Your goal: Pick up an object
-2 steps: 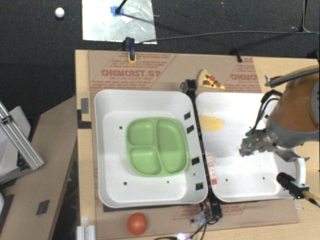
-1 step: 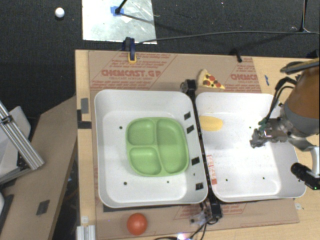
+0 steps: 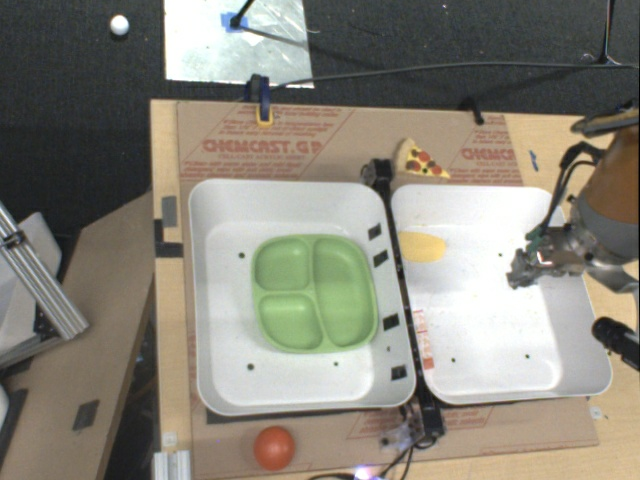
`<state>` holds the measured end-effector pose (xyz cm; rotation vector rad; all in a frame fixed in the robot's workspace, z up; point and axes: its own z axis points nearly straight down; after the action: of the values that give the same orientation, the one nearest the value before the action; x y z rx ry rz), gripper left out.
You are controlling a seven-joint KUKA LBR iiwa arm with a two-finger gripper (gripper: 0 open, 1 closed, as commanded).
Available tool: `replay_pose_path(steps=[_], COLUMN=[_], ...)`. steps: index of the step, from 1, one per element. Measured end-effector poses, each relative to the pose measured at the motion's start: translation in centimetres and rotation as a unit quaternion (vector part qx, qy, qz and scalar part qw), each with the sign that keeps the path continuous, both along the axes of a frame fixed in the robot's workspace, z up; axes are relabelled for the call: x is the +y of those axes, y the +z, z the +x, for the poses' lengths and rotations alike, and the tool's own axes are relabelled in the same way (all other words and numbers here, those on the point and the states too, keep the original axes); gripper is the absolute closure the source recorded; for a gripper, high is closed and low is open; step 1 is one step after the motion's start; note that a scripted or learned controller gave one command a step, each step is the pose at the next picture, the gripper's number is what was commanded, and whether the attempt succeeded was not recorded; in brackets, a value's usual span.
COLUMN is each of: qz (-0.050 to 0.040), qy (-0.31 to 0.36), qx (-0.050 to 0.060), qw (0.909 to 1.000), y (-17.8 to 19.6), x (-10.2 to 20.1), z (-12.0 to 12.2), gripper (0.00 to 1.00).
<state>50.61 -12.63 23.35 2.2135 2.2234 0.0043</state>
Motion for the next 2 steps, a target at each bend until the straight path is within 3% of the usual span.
replay_pose_path(steps=[2], qz=[0.0014], qy=[0.003], qx=[0.001], qw=[1.0000], y=[-0.4], x=[10.3], z=[3.9], gripper=[1.00])
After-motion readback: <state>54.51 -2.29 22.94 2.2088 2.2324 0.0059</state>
